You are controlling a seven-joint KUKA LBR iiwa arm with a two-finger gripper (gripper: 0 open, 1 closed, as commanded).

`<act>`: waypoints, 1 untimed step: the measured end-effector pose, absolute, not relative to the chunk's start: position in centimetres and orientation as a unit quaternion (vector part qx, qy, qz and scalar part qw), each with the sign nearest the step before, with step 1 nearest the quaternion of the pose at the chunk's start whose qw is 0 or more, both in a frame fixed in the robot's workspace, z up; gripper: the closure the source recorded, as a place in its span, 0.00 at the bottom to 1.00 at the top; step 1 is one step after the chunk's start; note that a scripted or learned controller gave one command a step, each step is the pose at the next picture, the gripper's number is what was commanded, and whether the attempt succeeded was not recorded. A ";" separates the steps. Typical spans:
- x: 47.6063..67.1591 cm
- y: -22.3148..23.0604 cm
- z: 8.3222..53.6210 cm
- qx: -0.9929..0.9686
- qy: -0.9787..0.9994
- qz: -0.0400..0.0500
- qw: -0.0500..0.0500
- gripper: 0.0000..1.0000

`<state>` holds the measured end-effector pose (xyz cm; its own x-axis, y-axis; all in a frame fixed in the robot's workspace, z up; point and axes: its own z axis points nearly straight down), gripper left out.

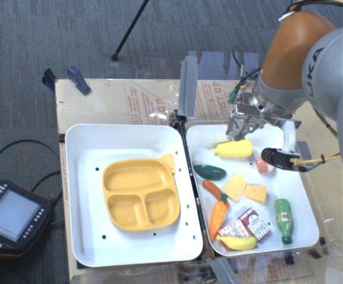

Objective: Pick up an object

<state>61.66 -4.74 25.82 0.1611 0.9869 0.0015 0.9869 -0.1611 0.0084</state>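
Approach step: gripper (238, 130) above yellow corn cob (233, 149), grip state indiscernible; next, descend and close.

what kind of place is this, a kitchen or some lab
Most likely a robotics lab or test cell, not a kitchen. A grey and orange arm reaches over two white bins on a cardboard-topped bench, the food in the right bin looks like plastic toys, and a teach pendant lies on the carpeted floor.
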 end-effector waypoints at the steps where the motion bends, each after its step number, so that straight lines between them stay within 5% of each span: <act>1: 62.5 -4.1 39.0 0.725 0.689 0.004 0.004 1.00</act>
